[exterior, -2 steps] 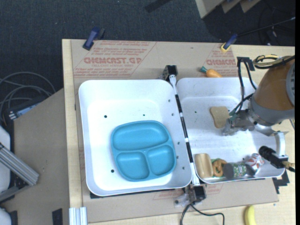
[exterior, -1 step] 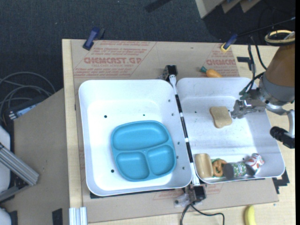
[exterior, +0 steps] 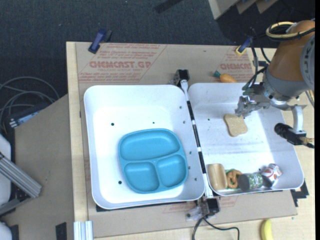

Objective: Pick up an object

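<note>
In the right-hand white bin (exterior: pixel 280 149) a tan, bread-slice-shaped piece (exterior: pixel 235 125) lies flat on the bin floor near the middle, and the end effector (exterior: pixel 243 109) hangs at its upper end, so the piece sits just below and slightly left of the fingertips in the camera view. Its long axis runs roughly up and down the picture, tipped a little to the right at the bottom. Whether the tips touch the piece or sit just above it cannot be told from this slant, and the fingers are too small and dark against the wrist to say if they stand apart or together; I cannot tell. Nothing is visibly held between them. My reading is that a short drop toward the piece's near end is what the coming grasp depends on. Along the bin's lower wall a heap of small items (exterior: pixel 245 178) is crowded together and hard to separate: a beige roll, something pretzel-like, a dark can, a red-and-white object. The left bin (exterior: pixel 100 134) carries a blue divided tray (exterior: pixel 152 160), well apart.
</note>
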Motion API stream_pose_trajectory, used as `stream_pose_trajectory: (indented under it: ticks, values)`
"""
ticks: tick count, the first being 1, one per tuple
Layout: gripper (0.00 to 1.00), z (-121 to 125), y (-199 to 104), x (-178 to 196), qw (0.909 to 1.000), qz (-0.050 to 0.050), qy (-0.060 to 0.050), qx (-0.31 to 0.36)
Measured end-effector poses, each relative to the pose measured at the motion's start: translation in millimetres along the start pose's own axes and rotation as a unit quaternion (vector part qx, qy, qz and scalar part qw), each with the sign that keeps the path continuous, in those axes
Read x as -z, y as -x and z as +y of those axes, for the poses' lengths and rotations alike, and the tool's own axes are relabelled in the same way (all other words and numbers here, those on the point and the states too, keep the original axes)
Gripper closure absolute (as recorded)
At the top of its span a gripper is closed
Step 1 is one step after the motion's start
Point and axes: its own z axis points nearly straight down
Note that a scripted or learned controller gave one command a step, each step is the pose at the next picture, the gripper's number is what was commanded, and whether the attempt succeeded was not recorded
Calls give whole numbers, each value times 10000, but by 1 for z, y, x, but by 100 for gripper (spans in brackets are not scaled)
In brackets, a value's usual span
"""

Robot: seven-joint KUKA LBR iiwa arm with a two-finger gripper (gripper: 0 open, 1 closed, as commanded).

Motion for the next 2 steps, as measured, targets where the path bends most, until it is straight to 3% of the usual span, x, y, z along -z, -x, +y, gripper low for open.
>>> stream_pose_trajectory:
  ticks: [1, 2]
  values:
    - [100, -56, 26, -31, 10000, -2, -23, -10]
    - [100, -30, 5, 9, 10000, -3, 1, 2]
